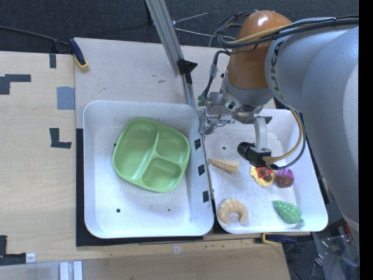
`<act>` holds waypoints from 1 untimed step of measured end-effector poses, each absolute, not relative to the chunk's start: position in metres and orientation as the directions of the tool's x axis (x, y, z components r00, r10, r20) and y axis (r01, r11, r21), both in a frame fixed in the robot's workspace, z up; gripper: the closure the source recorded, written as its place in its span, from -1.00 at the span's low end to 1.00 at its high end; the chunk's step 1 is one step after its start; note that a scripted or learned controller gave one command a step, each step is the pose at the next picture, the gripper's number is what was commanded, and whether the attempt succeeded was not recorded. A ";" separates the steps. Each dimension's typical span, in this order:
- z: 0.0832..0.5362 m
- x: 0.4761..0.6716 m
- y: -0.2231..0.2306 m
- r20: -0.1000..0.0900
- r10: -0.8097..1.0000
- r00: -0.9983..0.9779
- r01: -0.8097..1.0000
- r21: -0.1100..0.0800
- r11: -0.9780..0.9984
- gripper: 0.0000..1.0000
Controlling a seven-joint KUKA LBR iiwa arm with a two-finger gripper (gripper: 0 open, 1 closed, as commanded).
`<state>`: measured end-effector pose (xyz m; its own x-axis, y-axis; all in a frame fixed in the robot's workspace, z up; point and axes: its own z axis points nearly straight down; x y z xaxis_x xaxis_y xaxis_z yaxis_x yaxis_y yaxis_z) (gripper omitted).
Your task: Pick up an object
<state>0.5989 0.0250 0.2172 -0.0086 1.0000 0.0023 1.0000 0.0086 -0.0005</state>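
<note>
Fingers [205, 127] hang at the back left corner of the right bin [315, 214], right by the wall it shares with the left bin [93, 174]. They're tucked under the wrist and blurry, so I can't tell if they're spread or pressed together. Nearest thing is a tan cone [224, 165]. Further out there's a yellow piece [262, 177], half covered by arm hardware, with a purple lump [284, 179] touching it. A croissant [233, 210] and a green bumpy piece [287, 211] sit up front. A green divided plate [152, 154] is in the left bin.

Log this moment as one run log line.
gripper: at right bin upper-left corner | left bin: green plate | right bin: cone, croissant, green piece | held: nothing seen
</note>
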 end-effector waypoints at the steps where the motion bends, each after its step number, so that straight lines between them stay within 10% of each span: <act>1: 0.229 0.600 0.082 0.002 1.000 -0.008 1.000 -0.001 0.008 1.00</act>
